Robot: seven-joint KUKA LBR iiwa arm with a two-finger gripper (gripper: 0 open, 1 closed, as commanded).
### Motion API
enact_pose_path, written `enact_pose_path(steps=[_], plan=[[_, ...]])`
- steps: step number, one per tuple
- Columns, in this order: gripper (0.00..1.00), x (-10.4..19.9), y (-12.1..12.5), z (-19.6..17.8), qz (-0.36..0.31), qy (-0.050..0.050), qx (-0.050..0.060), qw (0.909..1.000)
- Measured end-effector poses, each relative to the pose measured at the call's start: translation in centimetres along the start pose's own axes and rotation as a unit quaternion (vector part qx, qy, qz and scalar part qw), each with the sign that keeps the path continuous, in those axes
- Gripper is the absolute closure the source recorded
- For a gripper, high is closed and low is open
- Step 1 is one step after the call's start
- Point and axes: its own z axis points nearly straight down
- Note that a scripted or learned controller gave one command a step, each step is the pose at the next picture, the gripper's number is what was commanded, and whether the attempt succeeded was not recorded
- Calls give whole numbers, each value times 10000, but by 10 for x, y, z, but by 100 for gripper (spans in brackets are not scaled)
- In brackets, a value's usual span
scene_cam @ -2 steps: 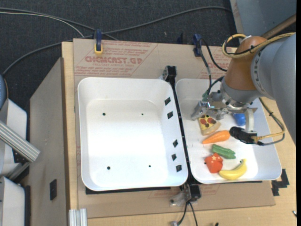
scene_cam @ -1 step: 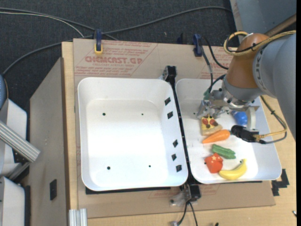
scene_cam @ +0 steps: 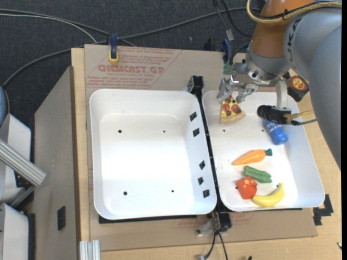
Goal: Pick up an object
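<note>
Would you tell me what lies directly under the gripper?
The pizza slice sits under the gripper, at the right bin's far end. Its upper tip is covered by the fingers.

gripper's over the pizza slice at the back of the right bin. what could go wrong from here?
1. The pizza slice lies close to the divider wall of the right bin at the far end; the gripper, right above it, may strike the wall or push the slice away.
2. The slice looks flat and thin, so the grip may slip.
3. The blue object lies just right of the slice under the arm; a sideways move could knock it.
</note>
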Motion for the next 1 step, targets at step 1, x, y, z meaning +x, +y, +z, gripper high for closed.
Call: enact_pose_path(steps=[1], plan=[[100,116,-24,-70,-17,20,3,10000]])
